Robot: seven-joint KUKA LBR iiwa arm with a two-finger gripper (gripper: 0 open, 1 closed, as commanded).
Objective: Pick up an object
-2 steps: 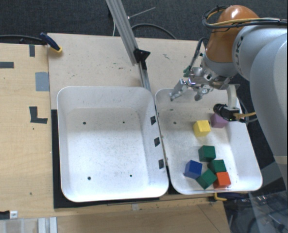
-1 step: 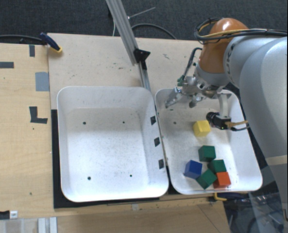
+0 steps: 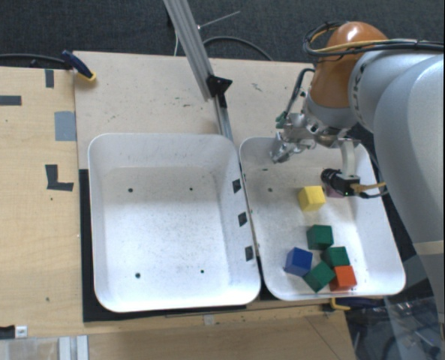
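The gripper (image 3: 282, 152) hangs over the far left part of the right bin (image 3: 261, 223), its tips pointing down and left, with nothing visible between them. A yellow cube (image 3: 311, 198) lies in the bin, right of and nearer than the gripper. Toward the bin's near end sit a blue cube (image 3: 298, 261), an orange cube (image 3: 344, 277) and three green cubes (image 3: 320, 236), (image 3: 338, 257), (image 3: 320, 276), packed close together. The grey arm with its orange band (image 3: 342, 58) reaches in from the right.
The left bin (image 3: 102, 163) stands beside the right one, sharing a divider wall. A metal rail (image 3: 196, 43) slants down from the top to the bins' far edge. A blue-and-yellow clamp (image 3: 79, 64) lies at the bench's far left. Cables trail by the wrist.
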